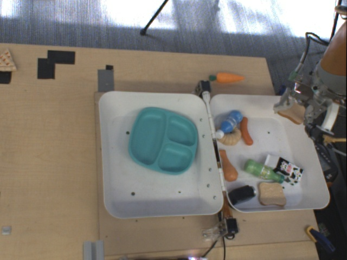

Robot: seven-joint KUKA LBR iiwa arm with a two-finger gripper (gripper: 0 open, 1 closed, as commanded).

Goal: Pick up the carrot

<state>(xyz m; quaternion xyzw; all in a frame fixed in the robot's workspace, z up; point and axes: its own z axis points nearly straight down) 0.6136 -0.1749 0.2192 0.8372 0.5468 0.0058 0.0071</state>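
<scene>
hand (295,108) over right bin's (303,202) rim — gripping a tan piece (293,114).

The arm (331,64) reaches in from the right, wrist angled downward.

Bright daylight washes out the floor (179,7) along the top of the frame, while the bench (49,161) sits evenly lit, shadows soft, detail slightly blurred.

A robotics lab: plywood bench (54,161), two white bins (157,207), tripod leg (160,10), loose cables (217,242).
</scene>
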